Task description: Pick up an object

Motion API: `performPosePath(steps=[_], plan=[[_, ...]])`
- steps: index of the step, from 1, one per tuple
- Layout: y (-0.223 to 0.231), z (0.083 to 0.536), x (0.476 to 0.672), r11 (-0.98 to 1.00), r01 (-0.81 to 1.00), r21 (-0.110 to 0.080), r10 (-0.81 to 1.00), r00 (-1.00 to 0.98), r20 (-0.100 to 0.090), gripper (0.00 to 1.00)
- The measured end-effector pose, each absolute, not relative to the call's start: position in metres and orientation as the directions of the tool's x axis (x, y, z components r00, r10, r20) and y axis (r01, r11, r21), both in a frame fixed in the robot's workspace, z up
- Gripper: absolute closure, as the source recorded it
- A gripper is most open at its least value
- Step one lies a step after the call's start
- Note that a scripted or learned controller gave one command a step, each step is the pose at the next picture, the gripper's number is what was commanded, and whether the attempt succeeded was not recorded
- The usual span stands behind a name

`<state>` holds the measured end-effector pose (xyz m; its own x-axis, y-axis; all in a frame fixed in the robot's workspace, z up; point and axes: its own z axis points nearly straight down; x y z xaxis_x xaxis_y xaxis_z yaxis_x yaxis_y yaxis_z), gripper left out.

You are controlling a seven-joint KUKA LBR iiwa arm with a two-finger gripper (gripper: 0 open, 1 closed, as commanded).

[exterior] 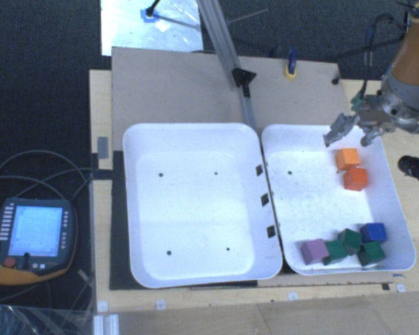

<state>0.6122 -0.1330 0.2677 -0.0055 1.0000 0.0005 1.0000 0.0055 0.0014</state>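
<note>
Grey gripper sits above the far edge of the right bin, fingers spread, nothing between them. Looks like the approach step, no pick yet. Nearest target is the orange block, just below the fingertips and apart from them; a darker orange block sits right beside it toward the near side. Next move, I'd say: centre over the first block, drop straight down, close. The neighbour is tight enough that a finger could clip it. Purple block, green blocks and blue block are clustered in the near corner, well apart. Left bin holds no blocks.
</note>
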Motion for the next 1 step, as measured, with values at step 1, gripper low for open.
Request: performPosePath(steps=[1], plan=[[-0.1331, 0.2677, 0.6123, 0.005, 1.0, 0.002, 1.0, -0.005, 0.0, 0.0]])
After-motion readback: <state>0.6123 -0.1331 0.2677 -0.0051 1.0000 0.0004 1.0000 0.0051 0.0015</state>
